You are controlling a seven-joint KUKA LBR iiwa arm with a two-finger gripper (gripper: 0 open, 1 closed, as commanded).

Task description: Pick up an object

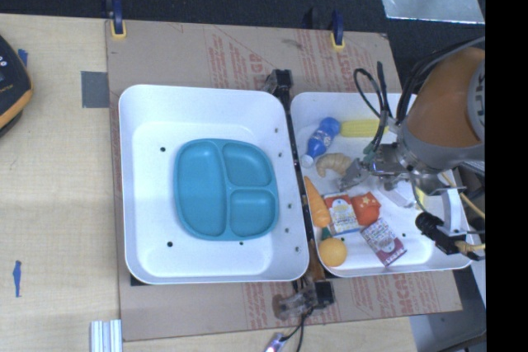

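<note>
We see the gripper (360,174) low inside the right bin (429,260), at the end of the grey arm (441,115) with its orange band, which enters from the right; whether it grips anything we cannot tell. Its tip lies just beside a tan croissant-shaped object (332,163) and above a red carton (365,207). Outward from there we note a blue bottle (322,136), a yellow corn cob (360,128), an orange carrot (317,204) along the bin's left wall, a white-labelled packet (342,214), a red-and-white packet (384,241) and a yellow lemon-like fruit (332,251). The left bin (148,255) holds a blue divided plate (227,188).
</note>
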